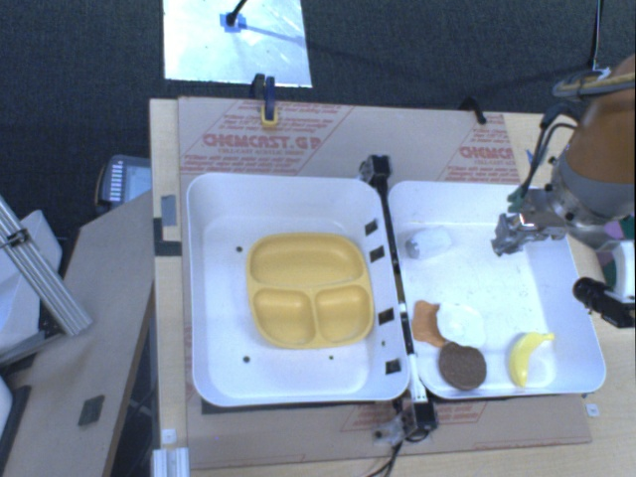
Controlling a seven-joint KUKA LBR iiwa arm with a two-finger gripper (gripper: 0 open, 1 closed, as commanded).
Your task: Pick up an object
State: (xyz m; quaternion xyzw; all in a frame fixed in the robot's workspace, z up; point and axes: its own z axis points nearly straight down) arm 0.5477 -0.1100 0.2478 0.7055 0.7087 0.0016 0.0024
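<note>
Tool [509, 235] hovers over the right bin [556, 286], upper right; can't tell its grip. Banana [528, 356] sits well below it near the front edge, brown disc [462, 365] just beside.

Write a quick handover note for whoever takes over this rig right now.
Tool: above the right bin, upper right part, nothing visibly held.
Right bin, near front: banana, brown round piece, orange piece, white round piece; a pale object near its back left.
Left bin: yellow divided tray.
Done: nothing picked.
Left: grasp and lift one object.
</note>
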